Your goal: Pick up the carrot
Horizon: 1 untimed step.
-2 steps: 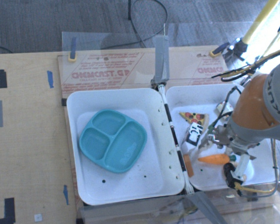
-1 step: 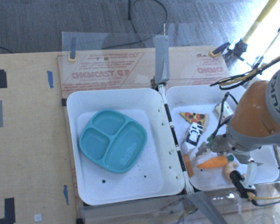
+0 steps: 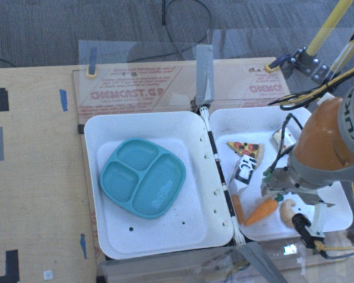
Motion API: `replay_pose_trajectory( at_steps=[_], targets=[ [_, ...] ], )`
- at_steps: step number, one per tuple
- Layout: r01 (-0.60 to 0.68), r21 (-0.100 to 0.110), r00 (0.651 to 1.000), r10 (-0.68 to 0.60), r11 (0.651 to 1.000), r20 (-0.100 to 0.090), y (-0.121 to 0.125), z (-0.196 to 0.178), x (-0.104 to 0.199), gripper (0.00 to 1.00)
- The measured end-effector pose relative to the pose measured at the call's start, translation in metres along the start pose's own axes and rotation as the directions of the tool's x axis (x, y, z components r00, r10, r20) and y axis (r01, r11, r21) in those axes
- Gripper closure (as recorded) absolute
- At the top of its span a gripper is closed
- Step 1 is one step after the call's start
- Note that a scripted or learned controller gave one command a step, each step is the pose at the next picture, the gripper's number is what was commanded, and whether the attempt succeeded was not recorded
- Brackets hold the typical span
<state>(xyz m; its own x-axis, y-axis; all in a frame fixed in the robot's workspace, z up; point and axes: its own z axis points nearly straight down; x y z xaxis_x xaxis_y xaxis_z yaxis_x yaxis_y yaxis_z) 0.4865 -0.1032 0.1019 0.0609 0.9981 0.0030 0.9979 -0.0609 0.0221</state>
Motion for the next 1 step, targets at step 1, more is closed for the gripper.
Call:
replay_pose_trajectory(
  at_steps=[1],
  targets=[
    [-0.342,0.004,0.940,0.341,0.940,0.008,-0.0037,0.0109,0.0065,1.00]
  ],
)
